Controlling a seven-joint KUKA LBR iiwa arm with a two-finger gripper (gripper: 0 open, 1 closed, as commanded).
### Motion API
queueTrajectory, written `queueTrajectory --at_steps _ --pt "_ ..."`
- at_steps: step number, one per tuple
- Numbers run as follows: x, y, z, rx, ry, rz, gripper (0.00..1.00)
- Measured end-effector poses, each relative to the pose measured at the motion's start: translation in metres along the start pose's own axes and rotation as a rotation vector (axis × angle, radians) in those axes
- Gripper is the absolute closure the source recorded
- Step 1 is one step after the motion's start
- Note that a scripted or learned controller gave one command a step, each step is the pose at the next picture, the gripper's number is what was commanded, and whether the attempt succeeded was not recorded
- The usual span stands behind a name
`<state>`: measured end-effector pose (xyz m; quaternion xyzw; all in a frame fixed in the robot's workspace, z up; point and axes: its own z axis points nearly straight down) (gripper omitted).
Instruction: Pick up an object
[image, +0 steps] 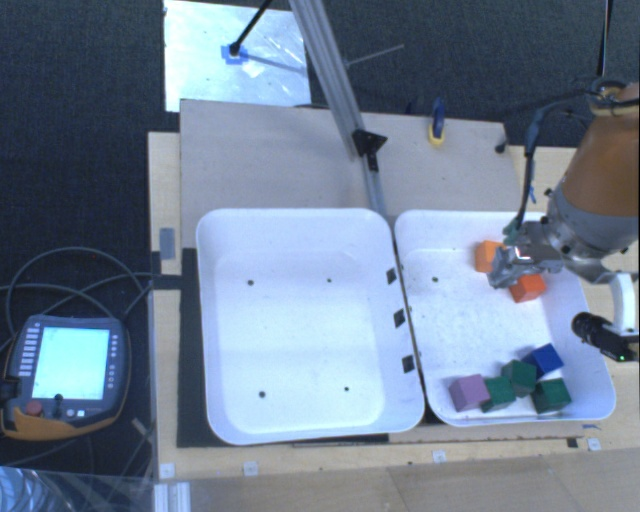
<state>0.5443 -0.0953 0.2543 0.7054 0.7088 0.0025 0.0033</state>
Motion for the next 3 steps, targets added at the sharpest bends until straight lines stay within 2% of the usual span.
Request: queueTrajectory --at_steps 1,2,3 --pt "0.054 0.029 0.002 0.004 0.003 -0.007 1.00" --pt "0.115 0.042 0.005 0.005 0.003 -0.007 1.00" --pt "0.159 0.057 0.003 0.005 0.003 -0.005 1.00"
